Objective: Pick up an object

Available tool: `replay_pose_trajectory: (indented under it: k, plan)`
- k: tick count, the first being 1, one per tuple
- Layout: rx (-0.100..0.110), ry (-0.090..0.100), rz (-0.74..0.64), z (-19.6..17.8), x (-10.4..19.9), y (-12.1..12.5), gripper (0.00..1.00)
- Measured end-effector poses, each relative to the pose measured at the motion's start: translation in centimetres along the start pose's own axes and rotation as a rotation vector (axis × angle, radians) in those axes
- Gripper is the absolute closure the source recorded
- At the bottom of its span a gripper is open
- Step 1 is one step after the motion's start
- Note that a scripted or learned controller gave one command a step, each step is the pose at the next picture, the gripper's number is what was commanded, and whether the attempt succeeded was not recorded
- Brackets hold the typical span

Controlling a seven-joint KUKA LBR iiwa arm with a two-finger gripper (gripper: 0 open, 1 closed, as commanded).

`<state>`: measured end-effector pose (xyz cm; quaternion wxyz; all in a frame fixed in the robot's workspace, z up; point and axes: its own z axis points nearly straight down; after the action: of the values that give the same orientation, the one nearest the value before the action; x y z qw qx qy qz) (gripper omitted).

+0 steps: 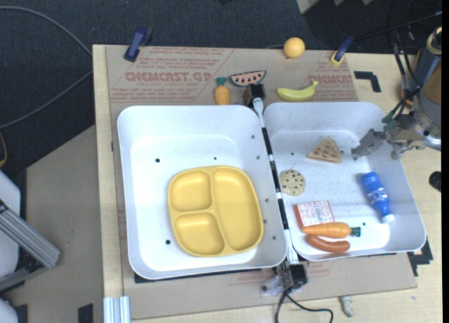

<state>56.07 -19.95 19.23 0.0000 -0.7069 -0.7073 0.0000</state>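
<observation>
Table [105,174] of pale wood carries two shallow white bins side by side. The left bin [140,139] holds a yellow divided plate [214,211], lying flat near its middle. The right bin [351,112] holds the smaller things: a blue bottle [374,194] lying on its side toward the right wall, a red-and-white card [315,213], a carrot [327,229] just below the card, a sausage [328,244] beside the carrot at the near edge, a round cookie [292,182] close to the divider, and a wedge of pizza [325,150] further back.

The arm [428,83] comes in from the right and hangs over the right bin's far right corner. Its hand [379,140] points leftward into the bin, one grey finger [365,147] reaching toward the pizza wedge, which lies just to its left and apart from it. The blue bottle lies just below the hand, not touching it. From here I cannot tell how wide the hand stands, and nothing shows between its fingers.

Behind the bins, on the cardboard, lie a banana [297,91], a watermelon slice [248,76], a small orange fruit [222,94] and a yellow-orange ball [295,47].
</observation>
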Motion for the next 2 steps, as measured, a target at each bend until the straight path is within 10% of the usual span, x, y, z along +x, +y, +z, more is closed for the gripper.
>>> replay_pose_trajectory:
  k: [1,2]
  plan:
    - [0.001,0.009,-0.005,10.7,-1.9,0.4,0.00]
    - [0.001,0.001,0.000,10.8,1.1,-2.9,0.00]
